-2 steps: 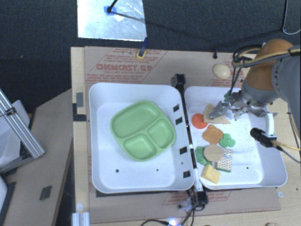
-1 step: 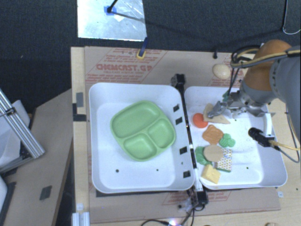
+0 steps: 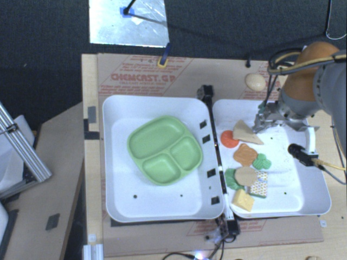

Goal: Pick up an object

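The tan wedge (image 3: 247,132) is lying in the right bin (image 3: 303,199), toward its far left part, with the gripper (image 3: 261,120) sitting directly over the wedge's far right end. The fingers seem to be touching or nearly touching the wedge there, though from this slant it is hard to be sure, and whether they are apart or together cannot be told. The wedge's long axis is running from far left to near right, its narrow tip pointing far left and its broad end lying near right.

Just left of the wedge a red disc (image 3: 228,140) is resting, partly tucked under its edge. Nearer, an orange piece (image 3: 245,155) is lying beside a green piece (image 3: 262,162). Nearer still, a tan oval (image 3: 245,175) is overlapping another green piece (image 3: 231,178), with a patterned block (image 3: 261,183) to its right and a yellow block (image 3: 243,200) at the near end of the group.

The left bin (image 3: 116,194) is holding a green tray (image 3: 164,150) with three compartments. An egg (image 3: 255,82) is lying on the board beyond the right bin.
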`<state>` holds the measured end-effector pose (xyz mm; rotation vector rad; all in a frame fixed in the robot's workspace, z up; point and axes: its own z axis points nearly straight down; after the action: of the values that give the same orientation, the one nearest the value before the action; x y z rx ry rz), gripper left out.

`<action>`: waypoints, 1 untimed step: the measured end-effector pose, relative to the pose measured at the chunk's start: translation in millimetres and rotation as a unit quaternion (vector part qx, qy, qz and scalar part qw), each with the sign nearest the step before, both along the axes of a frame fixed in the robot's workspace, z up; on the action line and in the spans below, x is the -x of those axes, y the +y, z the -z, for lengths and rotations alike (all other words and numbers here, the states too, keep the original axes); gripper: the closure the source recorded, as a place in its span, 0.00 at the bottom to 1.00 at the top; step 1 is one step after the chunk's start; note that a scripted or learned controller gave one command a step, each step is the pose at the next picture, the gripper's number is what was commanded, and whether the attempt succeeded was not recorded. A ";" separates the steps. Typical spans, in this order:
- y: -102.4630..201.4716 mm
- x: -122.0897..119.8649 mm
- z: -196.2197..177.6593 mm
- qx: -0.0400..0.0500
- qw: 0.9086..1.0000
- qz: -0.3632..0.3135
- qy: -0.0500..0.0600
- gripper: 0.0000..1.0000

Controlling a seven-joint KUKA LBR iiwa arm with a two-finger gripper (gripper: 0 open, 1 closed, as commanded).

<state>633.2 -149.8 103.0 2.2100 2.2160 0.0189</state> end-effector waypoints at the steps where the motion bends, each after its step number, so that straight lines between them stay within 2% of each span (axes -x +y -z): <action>1: -1.3 -0.7 -64.6 0.001 1.000 -0.001 0.005 1.00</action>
<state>633.9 -151.1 167.6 2.2132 2.2221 0.0052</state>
